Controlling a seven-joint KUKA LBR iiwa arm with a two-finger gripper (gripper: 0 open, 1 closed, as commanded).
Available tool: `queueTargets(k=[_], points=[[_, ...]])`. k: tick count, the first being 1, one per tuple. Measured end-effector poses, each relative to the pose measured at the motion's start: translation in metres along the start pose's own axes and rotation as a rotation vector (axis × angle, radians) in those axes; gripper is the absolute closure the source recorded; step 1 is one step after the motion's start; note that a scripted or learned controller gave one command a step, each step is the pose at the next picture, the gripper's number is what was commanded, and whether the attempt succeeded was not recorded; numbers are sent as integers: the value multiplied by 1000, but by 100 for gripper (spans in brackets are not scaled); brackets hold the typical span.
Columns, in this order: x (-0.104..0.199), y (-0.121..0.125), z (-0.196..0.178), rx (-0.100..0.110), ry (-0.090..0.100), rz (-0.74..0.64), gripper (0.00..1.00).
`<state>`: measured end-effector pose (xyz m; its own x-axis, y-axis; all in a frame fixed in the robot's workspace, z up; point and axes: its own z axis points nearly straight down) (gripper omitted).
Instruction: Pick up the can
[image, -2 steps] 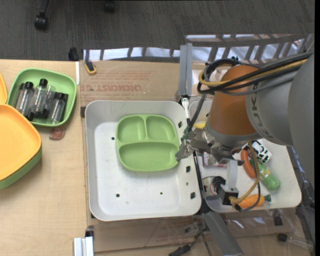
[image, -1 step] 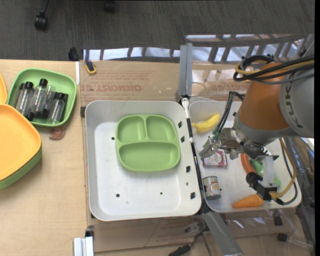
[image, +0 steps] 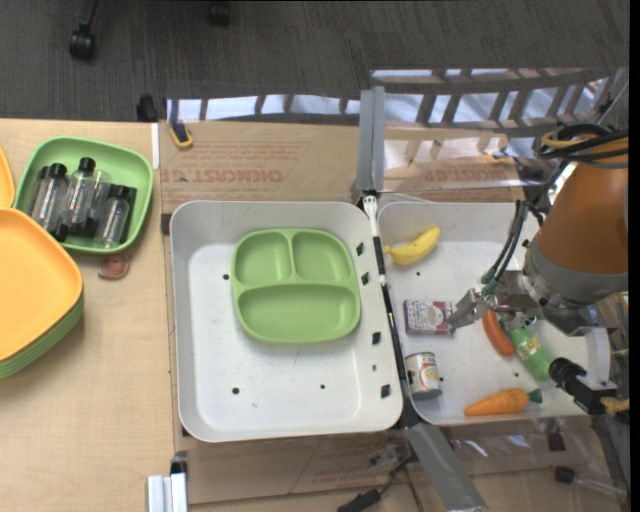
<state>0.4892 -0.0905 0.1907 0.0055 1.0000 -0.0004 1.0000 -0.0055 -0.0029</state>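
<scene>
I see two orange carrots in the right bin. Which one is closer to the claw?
The upper orange carrot, lying steeply tilted right beside the claw. The other orange carrot lies nearly flat near the front edge of the right white bin, farther away.

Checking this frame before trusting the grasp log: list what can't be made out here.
- Fingers' state: gripper small and dark in the camera view, beside the pink packet.
- Can label: too small to read.
- Green bottle: partly covered by the arm.
- Vials in the green tray: contents too small.
</scene>
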Motion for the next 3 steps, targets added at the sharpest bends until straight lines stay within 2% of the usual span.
queueTargets(k=[1,2,3], points=[[-33,21,33,1,0,-70,0],[-59,36,62,0,0,-218,0],[-60,36,54,0,0,-213,100]])
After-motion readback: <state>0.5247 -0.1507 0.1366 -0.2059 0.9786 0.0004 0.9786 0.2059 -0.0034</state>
